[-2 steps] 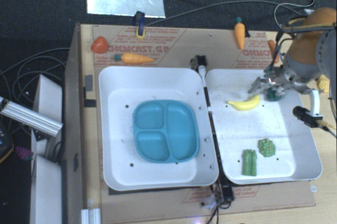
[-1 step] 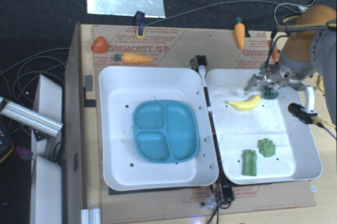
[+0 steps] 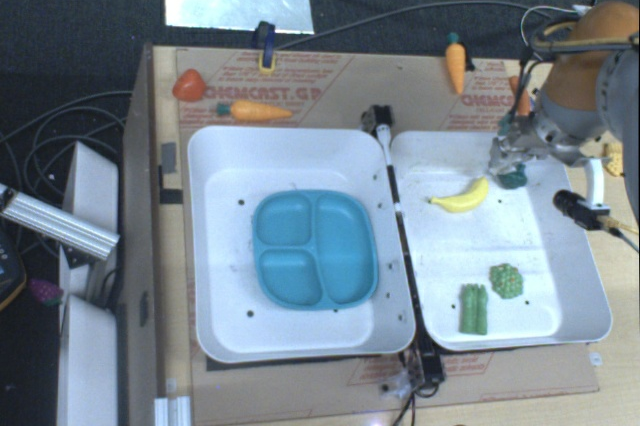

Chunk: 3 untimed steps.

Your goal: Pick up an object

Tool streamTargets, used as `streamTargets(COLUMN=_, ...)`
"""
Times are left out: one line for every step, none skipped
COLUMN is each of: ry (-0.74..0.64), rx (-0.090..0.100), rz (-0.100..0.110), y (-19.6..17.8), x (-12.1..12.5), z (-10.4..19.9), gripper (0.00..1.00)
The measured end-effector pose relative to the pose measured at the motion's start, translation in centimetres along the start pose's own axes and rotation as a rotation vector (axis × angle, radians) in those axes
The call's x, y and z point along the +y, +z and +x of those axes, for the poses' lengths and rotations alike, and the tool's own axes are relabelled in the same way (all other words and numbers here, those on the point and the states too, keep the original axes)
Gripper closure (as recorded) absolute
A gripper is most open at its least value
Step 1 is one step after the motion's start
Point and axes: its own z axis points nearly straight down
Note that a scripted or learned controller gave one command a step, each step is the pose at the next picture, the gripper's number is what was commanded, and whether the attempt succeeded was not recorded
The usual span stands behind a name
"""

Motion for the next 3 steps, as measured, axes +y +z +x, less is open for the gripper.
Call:
streamTargets(ry=0.0, rx=0.001, rz=0.001, y=0.0, x=0.0, z=0.0, gripper=0.0)
streamTargets(ry=0.003, rx=0.015, rz=0.022, y=3.2, x=-1.5, z=4.3, gripper=0.0)
streamTargets(ry=0.001, rx=0.014, rz=0.018, y=2.1, x=-1.3, z=4.2, gripper=1.0)
